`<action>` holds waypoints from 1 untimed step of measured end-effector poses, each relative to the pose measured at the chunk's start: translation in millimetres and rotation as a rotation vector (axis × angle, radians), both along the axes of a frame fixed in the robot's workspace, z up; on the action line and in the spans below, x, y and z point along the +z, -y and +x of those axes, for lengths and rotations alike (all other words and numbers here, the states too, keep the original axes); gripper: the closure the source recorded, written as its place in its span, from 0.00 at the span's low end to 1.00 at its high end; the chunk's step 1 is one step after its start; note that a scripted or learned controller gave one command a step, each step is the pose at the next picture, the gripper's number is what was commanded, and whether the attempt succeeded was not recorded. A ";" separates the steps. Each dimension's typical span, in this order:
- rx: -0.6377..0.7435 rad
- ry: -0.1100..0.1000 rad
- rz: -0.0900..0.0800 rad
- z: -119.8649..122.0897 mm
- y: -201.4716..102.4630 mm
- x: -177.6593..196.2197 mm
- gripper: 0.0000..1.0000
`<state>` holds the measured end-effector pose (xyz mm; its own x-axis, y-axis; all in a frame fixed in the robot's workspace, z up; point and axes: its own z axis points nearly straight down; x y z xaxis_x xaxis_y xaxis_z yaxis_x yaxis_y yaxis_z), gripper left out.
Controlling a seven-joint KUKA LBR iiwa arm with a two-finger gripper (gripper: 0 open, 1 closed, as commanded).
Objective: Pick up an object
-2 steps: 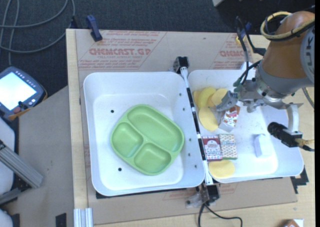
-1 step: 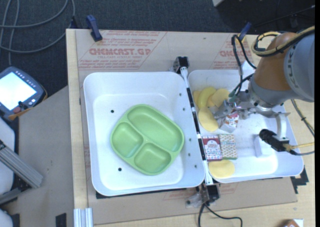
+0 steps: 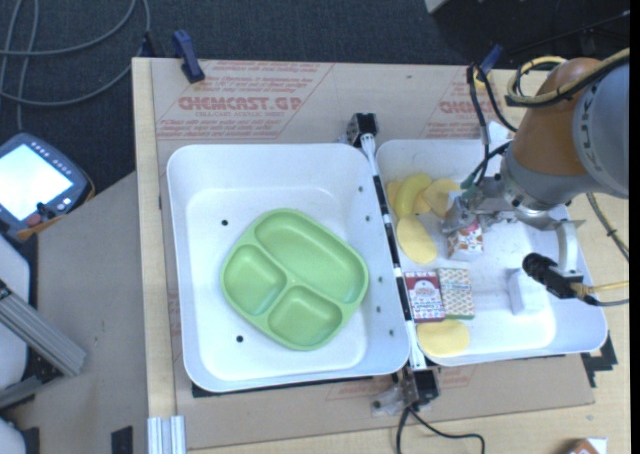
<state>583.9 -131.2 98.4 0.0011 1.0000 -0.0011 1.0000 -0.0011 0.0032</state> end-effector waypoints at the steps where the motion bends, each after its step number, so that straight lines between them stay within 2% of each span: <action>1: 0.003 -0.002 0.002 3.4 -78.7 86.7 1.00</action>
